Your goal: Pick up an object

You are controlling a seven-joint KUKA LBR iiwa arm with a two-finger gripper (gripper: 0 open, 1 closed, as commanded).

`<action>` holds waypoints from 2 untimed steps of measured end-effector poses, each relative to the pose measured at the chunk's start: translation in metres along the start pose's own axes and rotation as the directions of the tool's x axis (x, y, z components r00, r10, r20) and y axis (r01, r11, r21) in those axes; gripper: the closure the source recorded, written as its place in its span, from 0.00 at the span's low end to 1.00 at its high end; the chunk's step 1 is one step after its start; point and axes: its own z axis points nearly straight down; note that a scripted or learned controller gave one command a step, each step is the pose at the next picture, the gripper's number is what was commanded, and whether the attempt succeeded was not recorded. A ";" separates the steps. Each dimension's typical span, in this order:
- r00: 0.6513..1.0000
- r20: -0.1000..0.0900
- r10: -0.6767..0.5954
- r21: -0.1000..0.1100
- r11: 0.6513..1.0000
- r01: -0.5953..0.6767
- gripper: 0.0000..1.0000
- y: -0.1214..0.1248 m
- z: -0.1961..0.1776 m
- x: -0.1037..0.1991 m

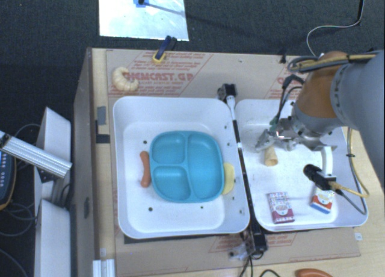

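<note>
**Gripper low in the right bin, beside the cone**

Starting at your left, the left bin (129,209) holds a sausage (145,168) lying just beside a blue divided plate (185,165), with a yellow piece (229,177) tucked at the plate's right edge. In the right bin (355,218), the gripper (269,140) sits just above a tan cone (271,156); you cannot tell how it stands against the cone. Nearer you lie a small red packet (280,207) and a small carton (322,201).
</note>
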 end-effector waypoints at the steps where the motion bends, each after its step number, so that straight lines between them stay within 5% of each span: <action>1: 1.000 -0.001 -0.002 0.000 1.000 0.002 0.00 -0.012 -0.001 0.017; 2: 1.000 0.000 -0.003 -0.003 1.000 0.003 1.00 -0.012 -0.011 0.017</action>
